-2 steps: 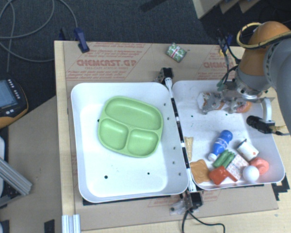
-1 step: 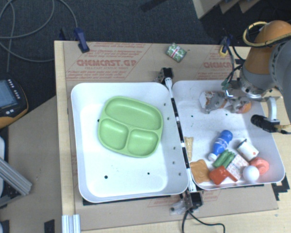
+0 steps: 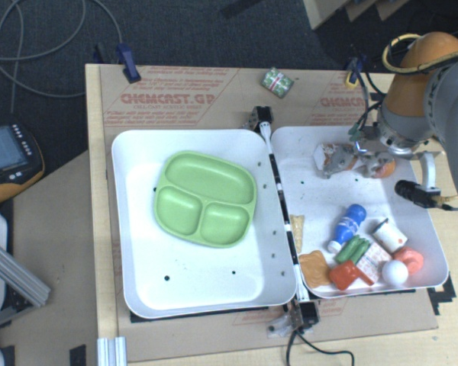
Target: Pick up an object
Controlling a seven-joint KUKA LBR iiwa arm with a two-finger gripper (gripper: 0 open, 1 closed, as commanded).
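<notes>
This is a robotics lab or test bench. A grey arm with an orange band [image 3: 427, 59] reaches over two white bins [image 3: 130, 204] set on a board covered with printed brown paper [image 3: 175, 90], clamped at the edges. Loose cables [image 3: 53, 21] trail across dark carpet beside it.

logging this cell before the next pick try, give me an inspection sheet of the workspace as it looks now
surface: wooden bench bearing left bin and right bin.
job's things: blue bottle, green item, red item, white ball, orange ball, tan piece, heaped in the right bin's near corner.
clutter: green divided plate in left bin; small wrapped item on bench.
grippers: claw low over right bin's far end; state unclear.
cables: grey loops on floor.
surroundings: dark carpet, handheld pendant at left.
</notes>
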